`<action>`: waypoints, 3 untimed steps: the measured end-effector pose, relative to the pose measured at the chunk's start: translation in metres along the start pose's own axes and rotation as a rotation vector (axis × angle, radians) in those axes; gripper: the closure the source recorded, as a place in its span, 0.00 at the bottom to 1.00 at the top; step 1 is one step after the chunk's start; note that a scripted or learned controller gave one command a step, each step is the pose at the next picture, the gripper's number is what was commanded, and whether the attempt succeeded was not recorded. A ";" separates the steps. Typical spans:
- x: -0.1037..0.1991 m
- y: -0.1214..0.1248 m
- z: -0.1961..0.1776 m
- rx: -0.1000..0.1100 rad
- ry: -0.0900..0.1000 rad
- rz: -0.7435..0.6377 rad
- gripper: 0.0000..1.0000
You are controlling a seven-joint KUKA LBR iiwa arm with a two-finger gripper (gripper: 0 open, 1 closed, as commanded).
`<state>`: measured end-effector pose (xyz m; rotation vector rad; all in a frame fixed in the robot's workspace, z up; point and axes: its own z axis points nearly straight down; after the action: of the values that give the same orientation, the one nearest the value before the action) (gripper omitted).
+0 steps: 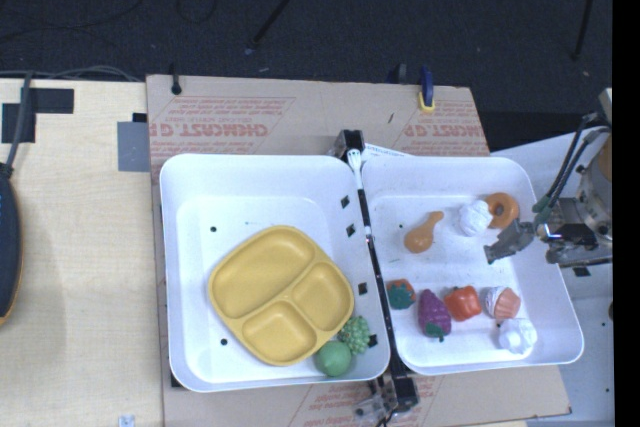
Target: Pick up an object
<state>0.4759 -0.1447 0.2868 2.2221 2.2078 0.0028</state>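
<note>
Altogether seven toy foods [463, 302] fill the right bin [560, 335]; gripper [508, 241] state unclear.

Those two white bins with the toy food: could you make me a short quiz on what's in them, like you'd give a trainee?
1. True or false: the yellow divided tray lies in the left bin.
2. Which toy lies nearest the gripper? A. donut B. green grapes C. purple grapes
3. Fill in: the green ball touches the tray's ____ edge.

Key: 1 true; 2 A; 3 near (bottom-right in the camera view).
</note>
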 end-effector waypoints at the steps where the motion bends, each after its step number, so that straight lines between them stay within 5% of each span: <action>1: 0.003 -0.001 -0.004 0.011 0.006 -0.004 1.00; 2: 0.017 0.000 0.170 0.017 0.010 -0.007 1.00; 3: 0.014 0.000 0.154 0.013 0.008 0.000 1.00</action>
<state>0.4776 -0.1316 0.1327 2.2327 2.2179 -0.0030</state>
